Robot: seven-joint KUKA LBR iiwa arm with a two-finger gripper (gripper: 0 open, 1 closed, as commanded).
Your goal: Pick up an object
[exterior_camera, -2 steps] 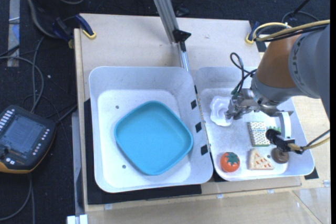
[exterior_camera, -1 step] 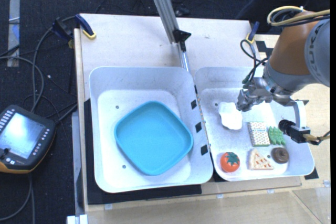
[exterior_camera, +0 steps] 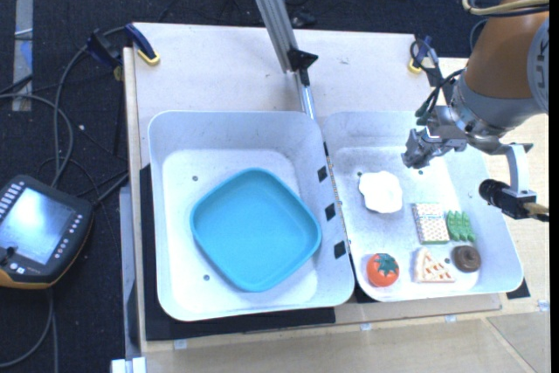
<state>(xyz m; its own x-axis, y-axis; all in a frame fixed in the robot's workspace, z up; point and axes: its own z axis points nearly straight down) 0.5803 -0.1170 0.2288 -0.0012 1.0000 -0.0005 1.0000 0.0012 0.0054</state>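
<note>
Below the hand (exterior_camera: 417,155), whose grip I cannot tell, lies a flat white object (exterior_camera: 381,191).

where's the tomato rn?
In the camera view the red tomato lies in the right bin, at its near-left corner, just left of the pizza slice toy and below the white piece.

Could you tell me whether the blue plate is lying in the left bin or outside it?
In: the blue plate lies flat inside the left bin's walls.

The grey arm (exterior_camera: 511,48) reached in from the right, its gripper (exterior_camera: 417,155) angled downward and leftward.
</note>
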